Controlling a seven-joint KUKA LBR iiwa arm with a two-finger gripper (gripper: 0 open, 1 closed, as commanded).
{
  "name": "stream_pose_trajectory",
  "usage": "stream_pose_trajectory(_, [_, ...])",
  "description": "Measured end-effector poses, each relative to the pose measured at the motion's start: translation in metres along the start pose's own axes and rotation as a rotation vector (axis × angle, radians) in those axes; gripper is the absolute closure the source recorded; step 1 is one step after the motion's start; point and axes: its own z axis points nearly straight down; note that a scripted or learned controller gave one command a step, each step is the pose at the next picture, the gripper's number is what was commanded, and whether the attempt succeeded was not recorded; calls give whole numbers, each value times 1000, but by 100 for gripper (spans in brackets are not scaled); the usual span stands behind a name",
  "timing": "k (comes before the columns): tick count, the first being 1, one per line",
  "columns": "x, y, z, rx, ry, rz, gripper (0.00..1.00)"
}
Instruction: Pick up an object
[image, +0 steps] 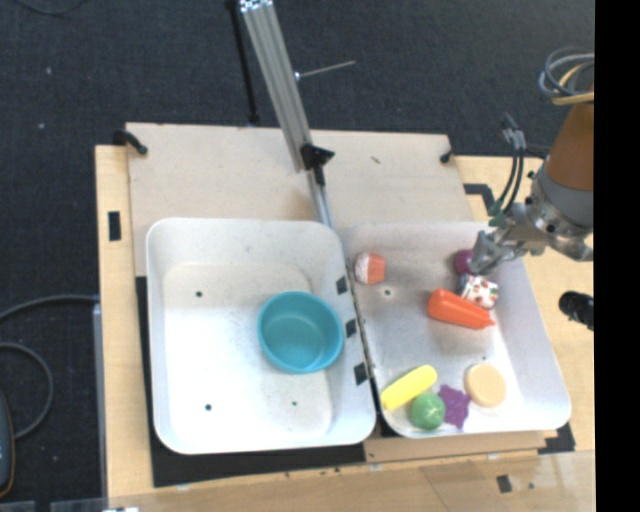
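Nearest to me, along the front edge of the right bin (520, 330), four small things lie close together: a yellow toy banana (408, 386), a green ball (427, 411) just touching its lower end, a purple star-like piece (456, 405) beside the ball, and a pale orange round disc (486, 384) a little to the right of it. In the left bin (200, 270) there is a blue bowl (299, 332), standing upright with its opening up, near the wall that divides the two bins. Going further back in the right bin, an orange toy carrot (460, 309) lies on its side, about in the middle of the bin's right half. Just behind it, touching or almost touching, is a small white object with red spots (481, 291); I cannot tell what it is exactly. To the left, near the dividing wall, sits a small orange and white object (370, 268), well apart from the others. Behind the spotted one is a small dark purple object (463, 262), partly hidden by the gripper (488, 252). The gripper comes from the right on the grey arm (560, 215) with its orange band and hangs low over the far right part of the bin, right next to the purple object and above the spotted one. Whether its jaws are apart or together I cannot tell, and nothing is clearly seen between them. Farthest away, a metal pole (285, 95) rises at a slant from the back of the bench (230, 170).
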Motion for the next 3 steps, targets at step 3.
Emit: stream_pose_trajectory(3, [167,13,7,11,3,-3,100])
